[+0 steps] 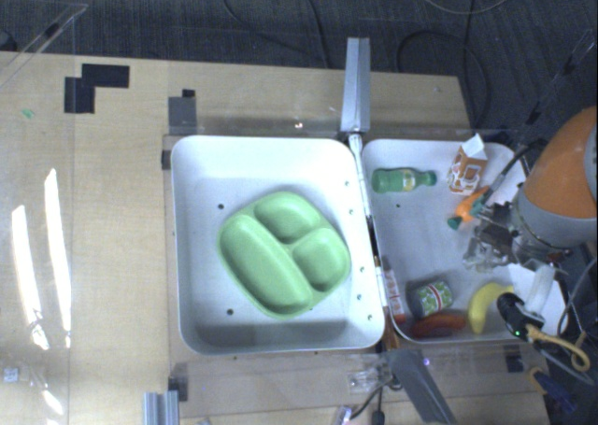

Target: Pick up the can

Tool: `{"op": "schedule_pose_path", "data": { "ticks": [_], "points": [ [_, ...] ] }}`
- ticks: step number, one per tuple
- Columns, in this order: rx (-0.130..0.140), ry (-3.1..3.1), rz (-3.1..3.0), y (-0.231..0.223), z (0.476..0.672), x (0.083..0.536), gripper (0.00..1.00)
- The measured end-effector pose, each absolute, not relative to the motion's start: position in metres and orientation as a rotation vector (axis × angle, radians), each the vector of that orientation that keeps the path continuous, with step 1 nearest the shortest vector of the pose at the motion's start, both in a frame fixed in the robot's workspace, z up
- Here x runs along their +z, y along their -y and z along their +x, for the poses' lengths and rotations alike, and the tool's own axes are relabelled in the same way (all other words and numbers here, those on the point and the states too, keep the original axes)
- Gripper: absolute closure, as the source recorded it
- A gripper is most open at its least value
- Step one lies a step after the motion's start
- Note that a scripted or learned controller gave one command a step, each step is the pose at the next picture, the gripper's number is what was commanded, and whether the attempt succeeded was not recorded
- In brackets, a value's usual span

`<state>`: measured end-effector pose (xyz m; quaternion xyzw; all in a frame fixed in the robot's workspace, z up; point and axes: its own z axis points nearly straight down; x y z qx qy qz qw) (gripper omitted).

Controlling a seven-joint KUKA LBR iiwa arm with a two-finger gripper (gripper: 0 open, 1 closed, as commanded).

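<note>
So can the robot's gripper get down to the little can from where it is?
Probably yes. The can lies uncovered in the right bin, open from above, with the gripper close by. The banana and a red thing crowd it.

Green divided plate [284, 253] in left bin [187, 227]; green bottle [403, 179], carton [466, 169], banana [482, 305] in right bin [411, 236].

Even, bright overhead light fills the scene. Pale streaks of glare lie on the tabletop [42, 227] at the left (apparently reflections on a clear sheet), and a small glint sits above the left bin [196, 227]. Shadows are soft and short. The whole picture is slightly soft and grainy.
</note>
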<state>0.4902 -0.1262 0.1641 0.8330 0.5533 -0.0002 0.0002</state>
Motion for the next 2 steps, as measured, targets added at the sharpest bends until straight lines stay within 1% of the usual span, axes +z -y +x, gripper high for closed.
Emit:
{"op": "schedule_pose_path", "data": {
  "ticks": [1, 2],
  "points": [
    [-0.001, -1.739, 2.616, 0.126, 0.490, 0.164, 0.00],
    [0.011, -1.703, 2.631, 0.093, 0.490, 0.088, 0.00]
  ]
}}
